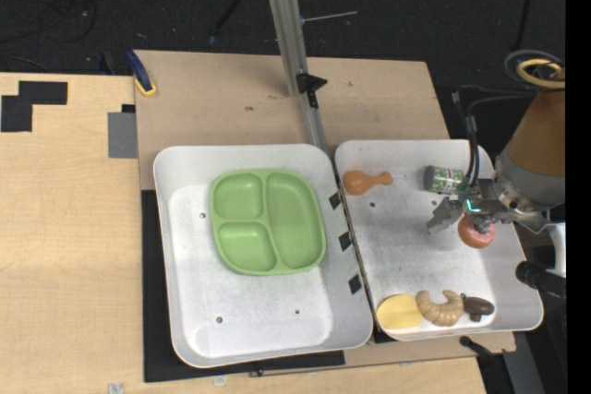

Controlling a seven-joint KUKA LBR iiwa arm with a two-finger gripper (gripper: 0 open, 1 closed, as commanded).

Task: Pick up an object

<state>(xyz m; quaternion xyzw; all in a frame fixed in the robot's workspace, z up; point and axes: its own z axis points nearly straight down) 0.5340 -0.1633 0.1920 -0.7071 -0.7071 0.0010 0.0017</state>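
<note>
Two shallow white bins side by side on the worktop (231,97). Left bin (185,309): a green divided plate (268,222) with three compartments, lying flat. Right bin (406,254): an orange drumstick-shaped toy (366,182) near the far left corner; a yellow piece (399,313), a tan curled piece (441,306) and a small brown piece (478,305) along the near edge. The gripper (459,209) hangs low at the bin's right side, just beside a pink ring-shaped toy (477,233); whether it is open or closed cannot be told.
</note>
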